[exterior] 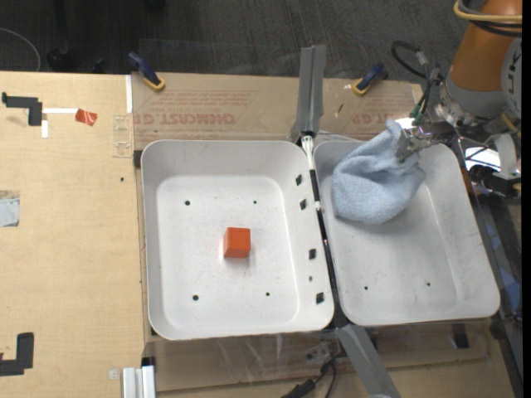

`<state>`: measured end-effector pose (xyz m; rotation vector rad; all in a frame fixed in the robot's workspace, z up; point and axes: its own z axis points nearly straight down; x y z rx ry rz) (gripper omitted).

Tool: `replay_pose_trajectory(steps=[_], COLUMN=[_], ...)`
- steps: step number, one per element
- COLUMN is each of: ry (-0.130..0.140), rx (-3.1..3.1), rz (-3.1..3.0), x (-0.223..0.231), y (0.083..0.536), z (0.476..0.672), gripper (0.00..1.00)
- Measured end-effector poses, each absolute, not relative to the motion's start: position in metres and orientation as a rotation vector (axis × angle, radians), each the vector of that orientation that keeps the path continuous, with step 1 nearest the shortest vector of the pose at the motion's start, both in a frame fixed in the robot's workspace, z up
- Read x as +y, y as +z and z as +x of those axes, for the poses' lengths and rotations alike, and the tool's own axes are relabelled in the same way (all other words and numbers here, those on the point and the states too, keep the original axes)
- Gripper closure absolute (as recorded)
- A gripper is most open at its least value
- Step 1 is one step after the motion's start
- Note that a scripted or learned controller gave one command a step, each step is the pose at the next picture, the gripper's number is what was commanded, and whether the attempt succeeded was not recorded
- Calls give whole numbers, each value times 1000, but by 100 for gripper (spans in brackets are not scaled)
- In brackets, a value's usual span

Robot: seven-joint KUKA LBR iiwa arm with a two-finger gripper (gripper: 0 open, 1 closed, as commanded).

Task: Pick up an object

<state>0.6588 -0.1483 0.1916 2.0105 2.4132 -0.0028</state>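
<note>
Cardboard at twelve o'clock reads mirrored "CHEMCAST GP"; gripper pinches the blue cloth at two o'clock, orange cube at centre.

In the left bin only an orange block stands near centre, with open floor all round it. In the right bin a pale blue cloth bulks at 11 o'clock; from 3 to 8 o'clock the floor lies open.

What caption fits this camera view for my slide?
Pincer pinching a light blue cloth in the right bin; an orange block sits in the left bin.
</note>
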Motion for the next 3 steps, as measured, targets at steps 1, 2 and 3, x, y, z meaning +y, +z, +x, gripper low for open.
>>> replay_pose_trajectory(steps=[1, 2, 3], ry=[-1, -4, -2], rx=[2488, 2568, 2456], rz=[1917, 1811, 1959], x=[-47, -63, -66], y=[227, 207, 207], z=[659, 659, 659], gripper=[100, 100, 100])
